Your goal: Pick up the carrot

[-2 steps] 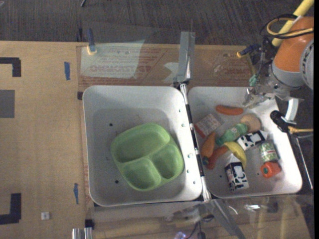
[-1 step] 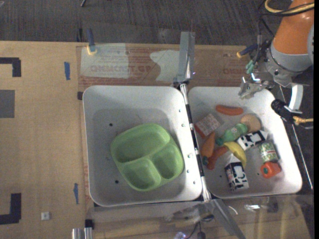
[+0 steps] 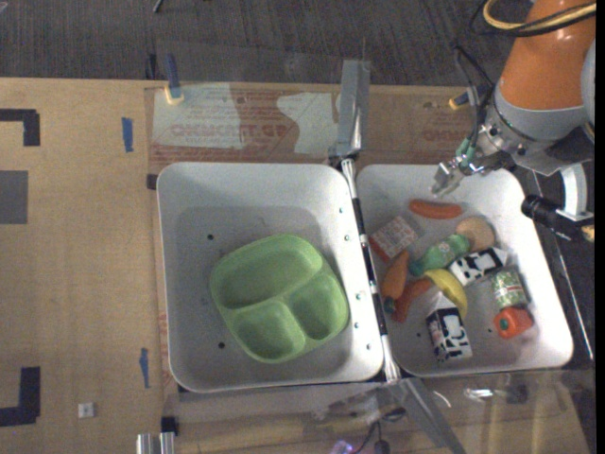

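Hovering the two-finger gripper (image 3: 446, 180) at the right white bin's (image 3: 553, 348) 12 o'clock edge, can't tell its opening; nothing visibly held. The tapered orange carrot (image 3: 396, 276) lies at 9 o'clock, touching a red pepper-like piece (image 3: 412, 296). Approach from above, straddling its narrow width.

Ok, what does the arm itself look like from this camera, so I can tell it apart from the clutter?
The arm is a thick rounded body, orange on top with a grey section below. A yellow cable and black cables loop beside it at the upper right. It narrows to a small, pale metallic gripper with thin fingers. A black cylindrical part sticks out below the grey section.
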`<state>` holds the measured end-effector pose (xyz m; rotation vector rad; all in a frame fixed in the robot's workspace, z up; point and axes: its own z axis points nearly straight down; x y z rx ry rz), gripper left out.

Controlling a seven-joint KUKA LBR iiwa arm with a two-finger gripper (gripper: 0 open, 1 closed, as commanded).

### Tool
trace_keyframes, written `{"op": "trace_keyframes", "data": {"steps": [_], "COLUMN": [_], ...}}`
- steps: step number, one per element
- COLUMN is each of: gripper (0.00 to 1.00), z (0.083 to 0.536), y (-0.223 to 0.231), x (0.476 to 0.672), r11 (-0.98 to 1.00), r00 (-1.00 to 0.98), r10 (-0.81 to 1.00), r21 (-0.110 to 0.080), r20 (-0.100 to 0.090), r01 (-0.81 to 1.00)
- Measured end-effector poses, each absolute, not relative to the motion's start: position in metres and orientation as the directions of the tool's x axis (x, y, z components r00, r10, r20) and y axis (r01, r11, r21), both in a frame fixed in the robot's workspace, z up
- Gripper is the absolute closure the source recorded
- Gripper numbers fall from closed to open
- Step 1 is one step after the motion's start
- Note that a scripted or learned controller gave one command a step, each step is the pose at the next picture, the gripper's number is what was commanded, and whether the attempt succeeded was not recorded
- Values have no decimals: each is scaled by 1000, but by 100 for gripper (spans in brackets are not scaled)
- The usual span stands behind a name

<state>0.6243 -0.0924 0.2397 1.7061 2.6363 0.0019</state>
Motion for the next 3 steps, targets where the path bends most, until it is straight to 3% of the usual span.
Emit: {"op": "trace_keyframes", "data": {"steps": [1, 2, 3], "gripper": [100, 100, 100], "z": [224, 224, 289], "y": [-69, -47, -35], "x": [586, 569, 549], "r11": [59, -583, -66], "r00": [-59, 583, 66], "r10": [998, 812, 998], "r21": [-2, -2, 2], "r20": [1, -2, -1], "r01": [998, 812, 998]}}
